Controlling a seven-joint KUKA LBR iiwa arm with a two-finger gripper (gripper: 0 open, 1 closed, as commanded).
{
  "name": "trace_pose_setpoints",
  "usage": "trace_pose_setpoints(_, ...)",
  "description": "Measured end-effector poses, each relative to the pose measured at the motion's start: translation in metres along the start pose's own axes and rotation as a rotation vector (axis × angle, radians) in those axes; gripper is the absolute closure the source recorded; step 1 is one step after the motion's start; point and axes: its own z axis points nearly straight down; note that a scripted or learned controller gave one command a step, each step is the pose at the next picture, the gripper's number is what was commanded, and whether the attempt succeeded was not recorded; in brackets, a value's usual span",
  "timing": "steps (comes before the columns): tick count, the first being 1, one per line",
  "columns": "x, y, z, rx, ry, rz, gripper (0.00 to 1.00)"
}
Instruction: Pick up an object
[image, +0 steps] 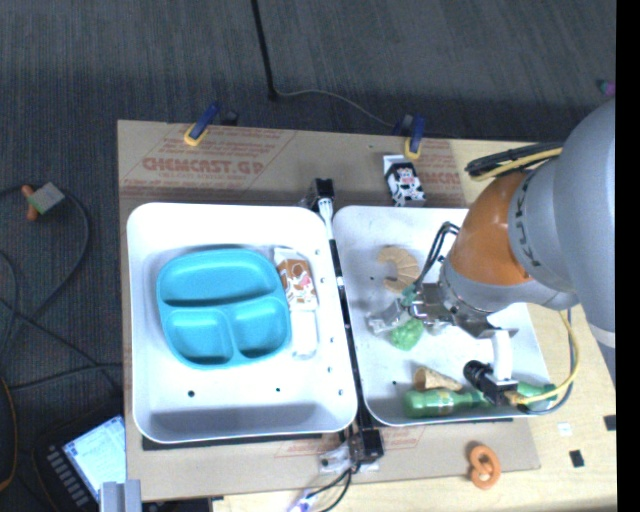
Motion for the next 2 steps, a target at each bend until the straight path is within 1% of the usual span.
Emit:
trace_pose_setpoints(1, -0.001, 0.001, -0.01, -0.004, -0.004, 0.001, 1.0)
trace_pose_setpoints(2, 0.069, -0.018, -0.098, 0.005, 0.003, -0.003, 1.0)
